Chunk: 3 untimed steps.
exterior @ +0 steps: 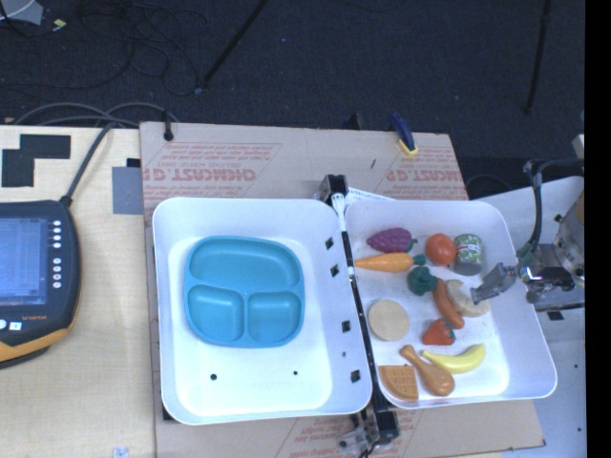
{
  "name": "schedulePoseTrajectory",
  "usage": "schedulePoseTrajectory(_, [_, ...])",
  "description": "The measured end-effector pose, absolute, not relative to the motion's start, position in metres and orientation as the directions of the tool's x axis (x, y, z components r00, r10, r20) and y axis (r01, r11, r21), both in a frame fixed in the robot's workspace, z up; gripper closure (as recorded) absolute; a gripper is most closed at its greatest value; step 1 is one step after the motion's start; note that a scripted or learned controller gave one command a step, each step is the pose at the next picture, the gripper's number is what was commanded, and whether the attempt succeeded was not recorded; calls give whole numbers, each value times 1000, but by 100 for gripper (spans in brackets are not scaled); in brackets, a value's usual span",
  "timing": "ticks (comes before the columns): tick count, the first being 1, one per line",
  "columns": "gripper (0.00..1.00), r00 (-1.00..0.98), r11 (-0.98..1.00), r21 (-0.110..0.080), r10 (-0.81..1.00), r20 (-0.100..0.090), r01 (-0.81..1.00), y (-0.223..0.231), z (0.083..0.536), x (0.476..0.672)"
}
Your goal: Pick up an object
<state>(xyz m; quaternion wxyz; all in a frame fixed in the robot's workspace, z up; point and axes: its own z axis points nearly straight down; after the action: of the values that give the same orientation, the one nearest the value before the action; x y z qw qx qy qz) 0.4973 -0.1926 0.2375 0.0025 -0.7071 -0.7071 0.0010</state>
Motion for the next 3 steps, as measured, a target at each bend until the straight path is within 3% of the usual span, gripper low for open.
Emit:
schedulePoseTrajectory(1, [0,-4,4,-13,1000,7,1000,-134,136,485])
schedulePoseTrajectory(2, [0,-1,1,-6,1000,2,1000,-137,84,542])
schedulePoseTrajectory(3, [0,0,0,-3,1000,2,1000,-140,87,539])
